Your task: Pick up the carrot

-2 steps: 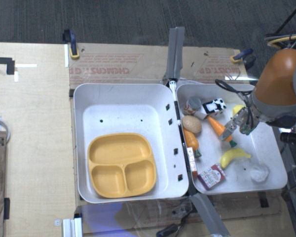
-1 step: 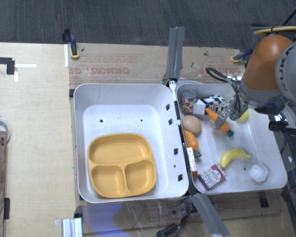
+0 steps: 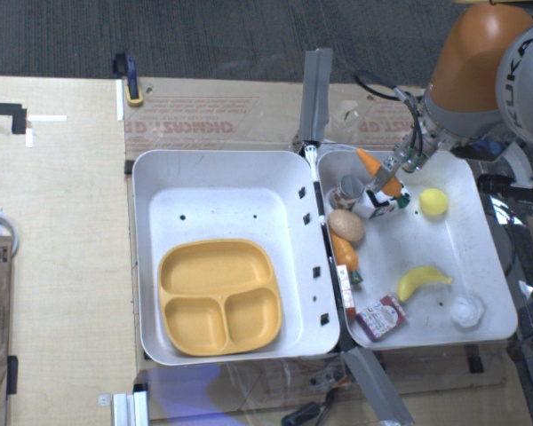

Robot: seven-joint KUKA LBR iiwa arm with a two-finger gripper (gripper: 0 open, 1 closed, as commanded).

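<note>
The claw (image 3: 389, 183) pinches the carrot (image 3: 374, 169) up off the floor of the right bin (image 3: 480, 238), near its top left corner, so it can be carried away

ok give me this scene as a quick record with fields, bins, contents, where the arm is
left bin: holds a yellow divided plate
right bin: carrot, lemon, banana, egg-shaped brown item, orange item, red packet, clear lid
arm: reaching in from the right, over the right bin's far end
gripper: at the carrot; grip cannot be told
carrot state: tilted, near the bin's far left corner
</note>
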